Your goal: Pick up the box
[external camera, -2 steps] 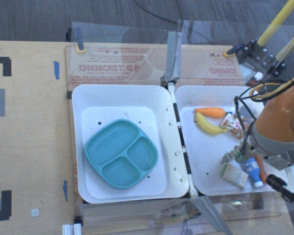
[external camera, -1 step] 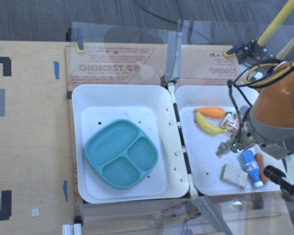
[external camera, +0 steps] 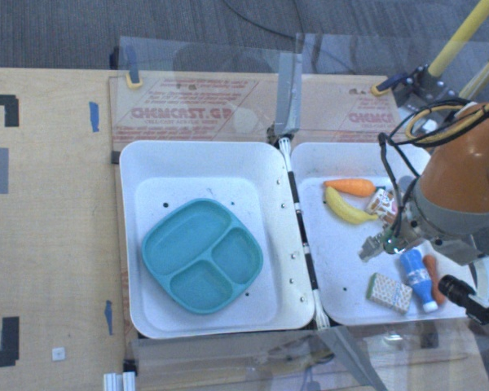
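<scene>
Over the right bin [external camera: 342, 308], the arm [external camera: 460, 182] reaches down, its jaws [external camera: 381, 243] empty and open above the box [external camera: 389, 292].

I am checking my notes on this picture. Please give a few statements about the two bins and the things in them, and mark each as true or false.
1. The teal plate lies in the left bin. True.
2. The banana lies in the left bin. False: it is in the right bin.
3. The carrot lies beside the banana. True.
4. The blue bottle stands on the plate. False: it lies in the right bin.
5. The plate has three compartments. True.
</scene>
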`<act>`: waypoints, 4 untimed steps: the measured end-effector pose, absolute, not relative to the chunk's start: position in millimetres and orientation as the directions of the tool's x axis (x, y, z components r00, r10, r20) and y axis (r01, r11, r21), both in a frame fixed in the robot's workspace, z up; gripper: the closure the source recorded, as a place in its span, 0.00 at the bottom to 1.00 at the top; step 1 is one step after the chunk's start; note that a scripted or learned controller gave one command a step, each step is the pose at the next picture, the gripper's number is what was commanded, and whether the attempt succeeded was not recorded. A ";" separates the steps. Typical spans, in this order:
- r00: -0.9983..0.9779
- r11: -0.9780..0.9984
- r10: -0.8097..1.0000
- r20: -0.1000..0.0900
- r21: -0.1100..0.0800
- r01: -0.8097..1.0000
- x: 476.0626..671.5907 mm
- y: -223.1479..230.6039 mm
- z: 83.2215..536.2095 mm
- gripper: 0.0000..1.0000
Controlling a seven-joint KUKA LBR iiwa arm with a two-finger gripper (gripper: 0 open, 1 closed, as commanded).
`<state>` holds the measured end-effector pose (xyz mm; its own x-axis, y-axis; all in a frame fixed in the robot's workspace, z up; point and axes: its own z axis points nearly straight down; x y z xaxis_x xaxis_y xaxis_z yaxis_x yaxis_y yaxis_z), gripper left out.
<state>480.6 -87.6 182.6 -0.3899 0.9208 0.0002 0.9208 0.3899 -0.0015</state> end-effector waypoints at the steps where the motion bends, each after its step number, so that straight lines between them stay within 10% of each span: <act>1: -0.352 0.352 0.936 -0.001 0.001 0.936 480.3 -152.1 103.7 0.00; 3: -0.177 0.177 0.984 0.010 -0.006 0.984 615.6 -203.1 104.1 0.00; 4: -0.088 0.095 0.994 0.064 -0.116 0.989 651.4 -213.8 100.9 0.00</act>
<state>651.4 -213.8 100.9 -0.0884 0.9940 0.0643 0.9887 0.0954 -0.1158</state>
